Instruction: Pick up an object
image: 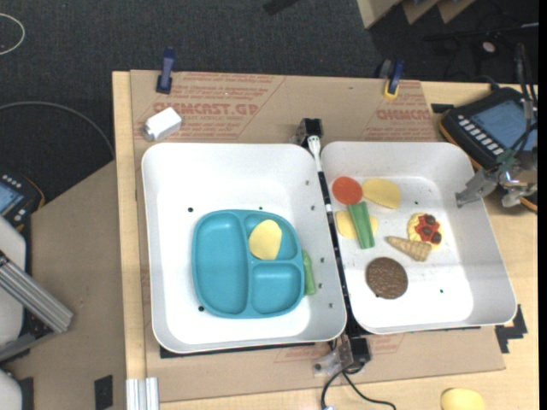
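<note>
The right bin (479, 306) holds several toy foods: a red tomato slice (347, 190), a yellow piece (382, 193), a green stick (362, 225) lying across another yellow piece (344, 224), a pizza slice (421, 233) and a brown round patty (386, 278). In the left bin (171, 314) lies a blue divided plate (224, 267) with a yellow piece (266, 240) in its upper right section. My gripper (472, 195) hangs at the right bin's upper right rim, to the right of the pizza slice and apart from all the food.
A thin green piece (308, 273) lies between the plate and the left bin's right wall. A white block (162, 124) sits on the board behind the left bin. A dark handheld device (487, 128) rests at the far right.
</note>
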